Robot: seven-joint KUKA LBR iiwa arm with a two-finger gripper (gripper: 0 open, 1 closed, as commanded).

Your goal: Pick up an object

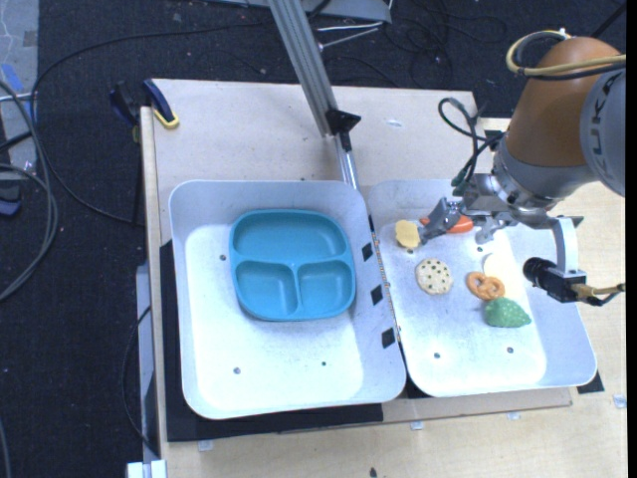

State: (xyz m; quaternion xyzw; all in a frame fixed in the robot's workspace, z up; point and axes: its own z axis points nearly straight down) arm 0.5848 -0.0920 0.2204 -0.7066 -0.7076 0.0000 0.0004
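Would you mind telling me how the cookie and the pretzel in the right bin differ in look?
The cookie is a pale, solid disc dotted with dark chips; the pretzel is orange-brown and looped, with holes. The cookie lies nearer the divided blue plate, the pretzel beside the green piece. Both lie flat in the right bin.

A blue plate (293,264) sits in a white bin (204,366). Nearby lie a tan cookie (433,276) with dark dots, a yellow lump (407,234), a brown pretzel (486,287) and a green leaf (508,314).

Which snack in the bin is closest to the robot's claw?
The yellow piece, at the bin's top left beside the gripper. The cookie, pretzel and green piece lie lower down.
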